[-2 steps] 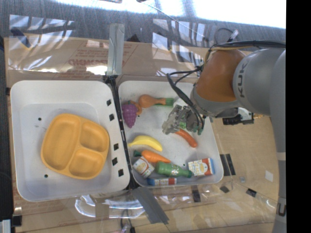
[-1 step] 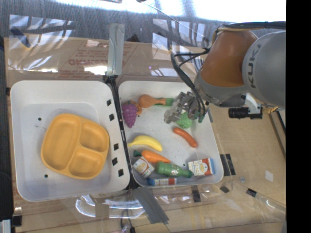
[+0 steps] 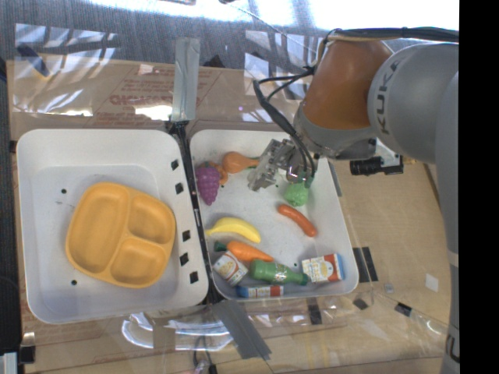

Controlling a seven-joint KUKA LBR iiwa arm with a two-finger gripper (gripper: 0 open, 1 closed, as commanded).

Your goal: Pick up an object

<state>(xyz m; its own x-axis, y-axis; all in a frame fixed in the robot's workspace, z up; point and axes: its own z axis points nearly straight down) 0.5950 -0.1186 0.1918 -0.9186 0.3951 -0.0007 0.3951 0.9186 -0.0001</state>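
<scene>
Camera view puts your gripper (image 3: 274,170) low over the right bin (image 3: 337,209), near the bin's far edge and a little right of its middle; from this slant you cannot tell how it is set, nor whether it has anything in its grasp. Just beside it, toward the bin's right wall, you see a green toy vegetable (image 3: 296,192), pale green, lumpy and rounded, partly tucked under the wrist hardware, and whether the gripper touches it cannot be made out. On the gripper's other side, close to the far edge, lies an orange pear-shaped toy (image 3: 236,161), and next to that, against the bin's left wall, a bunch of purple grapes (image 3: 207,182). Below the green piece, you have a red-orange sausage (image 3: 297,220) lying slantwise on the bare floor of the bin. Toward the middle lies a yellow banana (image 3: 233,228), with a carrot (image 3: 249,252) just beside it on the near side. Along the near edge you find a small labelled can (image 3: 228,268) at the left, a green bottle (image 3: 277,273) on its side, a small carton (image 3: 323,268) toward the near right corner, and a flat blue and red packet (image 3: 261,291) pressed to the near wall. The left bin (image 3: 39,162) carries a yellow divided tray (image 3: 120,234), three compartments, lying flat near its middle.
</scene>
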